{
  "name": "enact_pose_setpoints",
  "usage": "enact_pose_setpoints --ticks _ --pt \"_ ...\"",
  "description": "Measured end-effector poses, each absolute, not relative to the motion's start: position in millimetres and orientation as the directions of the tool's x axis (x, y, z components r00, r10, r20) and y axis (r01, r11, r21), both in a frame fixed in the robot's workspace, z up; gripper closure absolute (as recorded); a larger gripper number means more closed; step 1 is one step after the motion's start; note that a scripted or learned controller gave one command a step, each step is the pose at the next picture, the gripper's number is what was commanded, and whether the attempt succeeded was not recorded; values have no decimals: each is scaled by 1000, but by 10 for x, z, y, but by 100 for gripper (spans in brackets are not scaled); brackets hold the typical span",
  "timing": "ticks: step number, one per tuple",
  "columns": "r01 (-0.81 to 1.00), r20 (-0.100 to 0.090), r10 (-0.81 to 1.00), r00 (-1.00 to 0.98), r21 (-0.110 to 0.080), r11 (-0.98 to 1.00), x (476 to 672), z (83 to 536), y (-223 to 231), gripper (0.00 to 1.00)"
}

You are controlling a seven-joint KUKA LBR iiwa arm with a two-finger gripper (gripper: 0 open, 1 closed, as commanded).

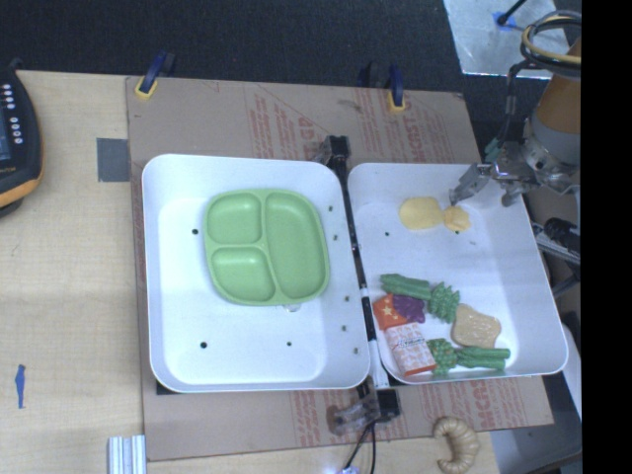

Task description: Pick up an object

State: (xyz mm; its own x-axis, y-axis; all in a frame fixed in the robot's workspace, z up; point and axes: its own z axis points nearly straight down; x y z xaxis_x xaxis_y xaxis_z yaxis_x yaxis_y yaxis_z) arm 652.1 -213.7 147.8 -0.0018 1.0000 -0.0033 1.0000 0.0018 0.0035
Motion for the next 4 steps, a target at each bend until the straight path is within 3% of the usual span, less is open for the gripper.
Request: enact_pose_setpoints --ticks 1,2,3,4 --pt "1000 0 1000 -9 3 9 6581 1876 -1515 0" --pt "1000 -2 1000 -9 -4 9 6560 887 -1136 0" --pt "1000 -4 1000 1 1 -1 6565 1294 -1744 0" --pt "1000 2 1000 -11 5 11 6387 2211 -912 0"
